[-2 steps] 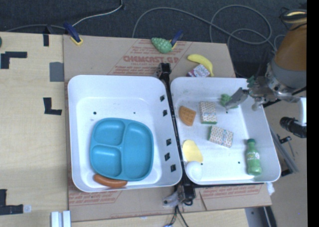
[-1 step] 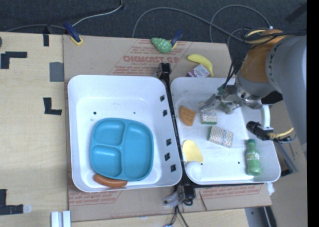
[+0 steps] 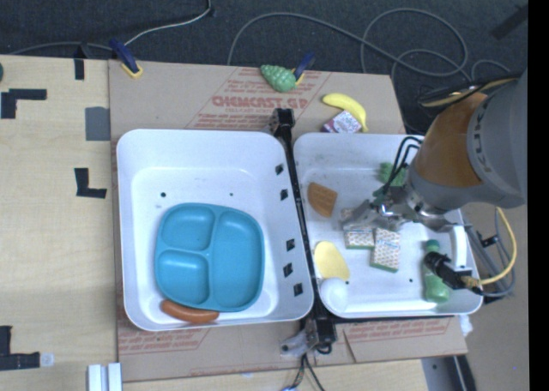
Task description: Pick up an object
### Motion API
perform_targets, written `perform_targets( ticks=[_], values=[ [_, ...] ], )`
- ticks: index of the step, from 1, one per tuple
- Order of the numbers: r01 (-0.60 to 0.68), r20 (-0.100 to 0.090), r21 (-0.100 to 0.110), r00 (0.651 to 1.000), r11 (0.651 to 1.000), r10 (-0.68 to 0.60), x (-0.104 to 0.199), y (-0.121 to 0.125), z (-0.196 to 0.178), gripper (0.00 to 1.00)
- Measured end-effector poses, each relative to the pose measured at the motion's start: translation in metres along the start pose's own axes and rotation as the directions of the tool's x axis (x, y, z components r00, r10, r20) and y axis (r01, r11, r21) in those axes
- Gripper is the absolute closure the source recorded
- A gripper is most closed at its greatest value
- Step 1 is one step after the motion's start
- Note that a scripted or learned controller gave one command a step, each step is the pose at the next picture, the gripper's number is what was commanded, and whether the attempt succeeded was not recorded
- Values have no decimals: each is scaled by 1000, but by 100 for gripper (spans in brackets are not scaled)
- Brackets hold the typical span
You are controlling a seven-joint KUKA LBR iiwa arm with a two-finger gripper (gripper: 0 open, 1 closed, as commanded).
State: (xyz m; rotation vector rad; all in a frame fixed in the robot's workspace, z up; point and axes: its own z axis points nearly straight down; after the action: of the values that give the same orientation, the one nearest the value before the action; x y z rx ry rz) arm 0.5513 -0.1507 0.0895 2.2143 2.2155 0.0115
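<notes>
My gripper reaches into the right bin from the right, just above two patterned sponge-like blocks. A brown bread-like piece lies to its left, a yellow piece near the bin's front left, a green toy at the front right. Nothing is visibly held between the fingers.
The left bin holds a blue divided plate and an orange sausage at its front. Behind the bins lie a green object, a banana and a small packet. Cables trail across the back.
</notes>
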Motion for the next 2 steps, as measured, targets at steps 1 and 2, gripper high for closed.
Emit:
perform_targets(
  ticks=[1,2],
  values=[
    [3,-1,6,1000,1000,-3,52,63,4,0],
    [1,1,7,1000,1000,-1,50,22,3,0]
  ],
)
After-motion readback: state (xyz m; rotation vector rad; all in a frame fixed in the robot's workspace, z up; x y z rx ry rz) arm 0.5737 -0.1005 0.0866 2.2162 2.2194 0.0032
